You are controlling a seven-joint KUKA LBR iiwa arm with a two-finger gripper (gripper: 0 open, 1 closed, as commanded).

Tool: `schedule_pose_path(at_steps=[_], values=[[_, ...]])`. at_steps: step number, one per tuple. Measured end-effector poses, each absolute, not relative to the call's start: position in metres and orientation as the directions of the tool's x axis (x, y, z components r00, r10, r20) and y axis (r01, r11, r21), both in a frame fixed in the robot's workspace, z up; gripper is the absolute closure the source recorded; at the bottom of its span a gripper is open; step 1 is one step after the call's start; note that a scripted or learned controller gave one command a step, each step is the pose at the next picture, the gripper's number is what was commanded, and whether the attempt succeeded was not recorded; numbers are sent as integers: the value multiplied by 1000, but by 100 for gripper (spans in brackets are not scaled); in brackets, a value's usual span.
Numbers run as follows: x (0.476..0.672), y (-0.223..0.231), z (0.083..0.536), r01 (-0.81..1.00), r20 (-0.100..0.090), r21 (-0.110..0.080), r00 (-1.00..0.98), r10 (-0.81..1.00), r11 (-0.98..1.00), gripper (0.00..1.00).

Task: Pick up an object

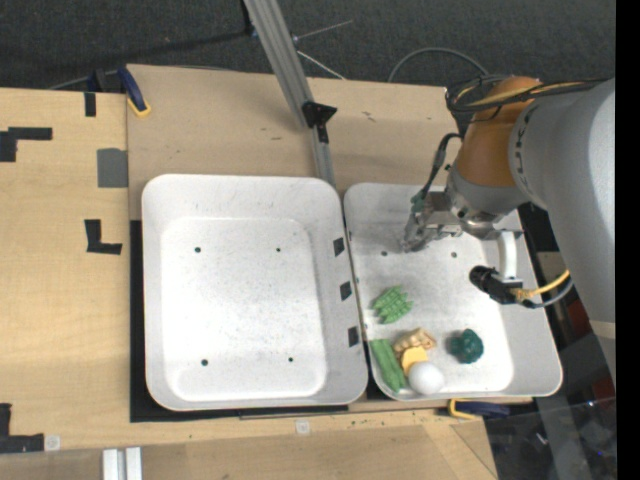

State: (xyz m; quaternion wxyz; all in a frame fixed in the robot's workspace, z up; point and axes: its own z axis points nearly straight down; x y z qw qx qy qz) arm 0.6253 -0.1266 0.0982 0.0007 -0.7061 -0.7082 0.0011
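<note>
My gripper (pixel 415 236) hangs over the upper middle of the right bin (pixel 530 368), its fingers pointing down toward the bare bin floor. No object shows between them. Below it, a ridged light green piece (pixel 392 304) lies near the bin's left side. At the bin's front left are a long green piece (pixel 388 365), a tan and yellow toy (pixel 413 345) and a white ball (pixel 426 377), all crowded together. A dark green round object (pixel 465 346) sits to their right.
The left bin (pixel 240 288) stands beside the right one. A grey metal pole (pixel 285 53) slants down from the top to the bins' shared back corner. The arm's body and its cables cover the right bin's back right side.
</note>
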Motion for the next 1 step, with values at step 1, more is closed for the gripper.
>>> schedule_pose_path(at_steps=[1], values=[[621, -118, 146, 1000, 0, 3, -2, 1000, 2, 100]])
